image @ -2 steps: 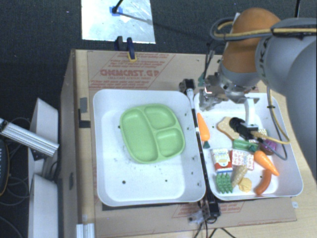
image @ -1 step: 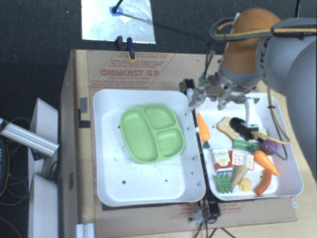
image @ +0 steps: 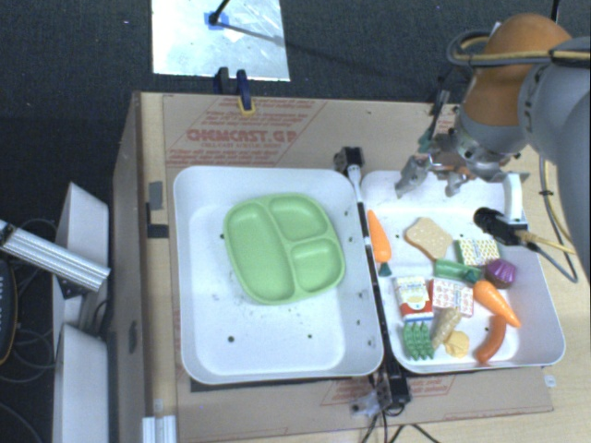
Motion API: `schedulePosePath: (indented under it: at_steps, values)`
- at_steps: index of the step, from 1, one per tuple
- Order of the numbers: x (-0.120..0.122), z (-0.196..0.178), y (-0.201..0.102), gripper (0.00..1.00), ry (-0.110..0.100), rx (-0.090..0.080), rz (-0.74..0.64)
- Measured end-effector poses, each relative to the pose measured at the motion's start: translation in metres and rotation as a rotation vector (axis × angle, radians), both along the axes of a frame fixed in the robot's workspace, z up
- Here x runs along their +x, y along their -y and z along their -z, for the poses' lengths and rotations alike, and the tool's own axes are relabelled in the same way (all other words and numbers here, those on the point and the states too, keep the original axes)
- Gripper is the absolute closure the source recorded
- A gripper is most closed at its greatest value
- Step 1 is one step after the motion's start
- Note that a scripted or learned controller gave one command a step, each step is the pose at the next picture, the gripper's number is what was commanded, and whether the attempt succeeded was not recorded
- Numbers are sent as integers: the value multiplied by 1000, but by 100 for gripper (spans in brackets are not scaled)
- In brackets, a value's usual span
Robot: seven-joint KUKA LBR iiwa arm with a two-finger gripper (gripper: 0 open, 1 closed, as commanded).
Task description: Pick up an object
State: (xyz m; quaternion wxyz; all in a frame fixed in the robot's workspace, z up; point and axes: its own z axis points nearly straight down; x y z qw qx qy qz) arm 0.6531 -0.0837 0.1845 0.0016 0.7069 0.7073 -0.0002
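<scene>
Toy carrot [image: 379,236], right bin's left edge: light, rigid (likely slick); grasp mid-body. Gripper [image: 430,179] spread, holding nothing.

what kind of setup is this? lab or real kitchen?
Most likely a lab grasping bench, not a kitchen: two white bins side by side on cardboard, toy food such as a carrot and bread slice, a robot gripper above.
</scene>
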Motion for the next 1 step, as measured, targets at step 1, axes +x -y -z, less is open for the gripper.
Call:
schedulePosePath:
  at_steps: [1]
  values:
    - [-18, 100, 46, 0, -1, 2, 0]
